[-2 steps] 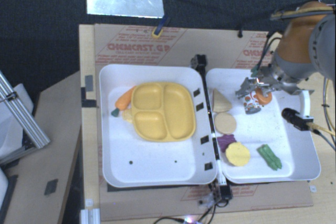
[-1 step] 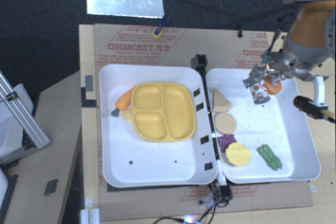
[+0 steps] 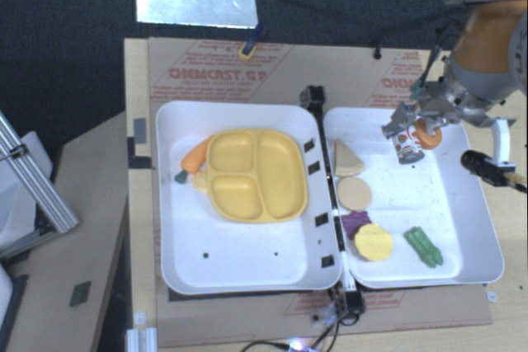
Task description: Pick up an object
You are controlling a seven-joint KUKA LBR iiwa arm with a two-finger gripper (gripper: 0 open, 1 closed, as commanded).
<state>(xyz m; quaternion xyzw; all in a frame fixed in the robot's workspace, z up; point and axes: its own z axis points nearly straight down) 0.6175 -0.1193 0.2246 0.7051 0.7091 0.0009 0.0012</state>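
Green bean (image 3: 423,246) nearest in right bin (image 3: 474,210), then yellow disc (image 3: 374,242), purple piece (image 3: 355,221), round (image 3: 354,194) and wedge (image 3: 346,158); farther right, gripper (image 3: 407,130) raised, apparently closed on orange-and-white object (image 3: 415,138), pickup seemingly done, lift-away left.

The arm (image 3: 495,29) at the upper right of the frame is cut off by the right edge and by the top. Below the gripper (image 3: 410,136), an orange and white object (image 3: 415,140) is partly covered by the metal parts, too blurred to identify. In the left bin, the yellow plate (image 3: 252,175) hides the lower end of the carrot (image 3: 195,155) and most of a pale yellow piece (image 3: 200,181) beside it. At the lower centre, the purple item (image 3: 355,221) lies partly under the yellow disc (image 3: 373,243).
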